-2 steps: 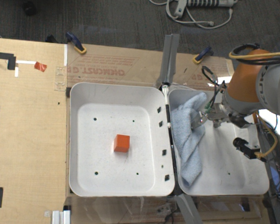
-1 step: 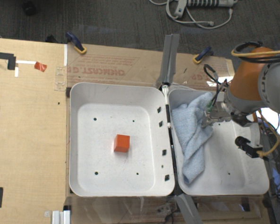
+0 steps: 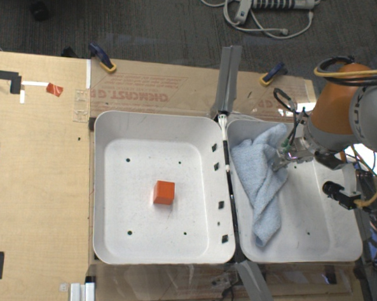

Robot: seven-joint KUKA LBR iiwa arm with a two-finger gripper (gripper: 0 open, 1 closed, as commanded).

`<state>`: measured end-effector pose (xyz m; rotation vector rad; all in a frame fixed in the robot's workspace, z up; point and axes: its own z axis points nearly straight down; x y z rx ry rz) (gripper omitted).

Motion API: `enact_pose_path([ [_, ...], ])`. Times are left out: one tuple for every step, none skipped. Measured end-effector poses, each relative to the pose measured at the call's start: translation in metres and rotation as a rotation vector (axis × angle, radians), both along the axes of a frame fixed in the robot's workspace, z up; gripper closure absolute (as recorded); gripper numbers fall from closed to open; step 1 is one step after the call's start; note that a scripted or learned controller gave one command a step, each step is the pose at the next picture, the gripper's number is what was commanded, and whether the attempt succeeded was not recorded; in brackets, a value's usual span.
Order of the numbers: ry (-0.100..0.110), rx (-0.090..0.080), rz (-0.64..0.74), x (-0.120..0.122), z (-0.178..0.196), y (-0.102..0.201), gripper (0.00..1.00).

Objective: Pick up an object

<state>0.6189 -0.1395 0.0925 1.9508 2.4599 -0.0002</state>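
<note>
An orange-red block (image 3: 164, 193) lies near the middle of the left bin (image 3: 107, 237). A light blue cloth (image 3: 261, 183) is draped in the left part of the right bin (image 3: 335, 251), bunched up at its top right. My gripper (image 3: 282, 157) reaches in from the right and sits down at that bunched corner of the cloth, its tips among the folds. The grey arm with the orange band (image 3: 334, 111) rises behind it at the upper right.
A grey divider post (image 3: 228, 79) stands between the bins at the back. Black cables and a connector (image 3: 338, 194) hang off the arm over the right bin. Clamps (image 3: 102, 57) hold the cardboard at the back. Wooden bench surface (image 3: 28, 169) lies to the left.
</note>
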Motion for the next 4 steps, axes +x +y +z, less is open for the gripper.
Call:
enact_pose_path([
  [-0.002,-0.001,0.002,0.026,0.056,-0.029,1.0],
  [-0.001,-0.002,0.111,0.04,0.076,-0.049,1.0],
  [-0.001,-0.002,0.208,0.04,0.105,-0.033,1.0],
  [0.0,-0.001,0.244,0.04,0.099,-0.029,1.0],
])
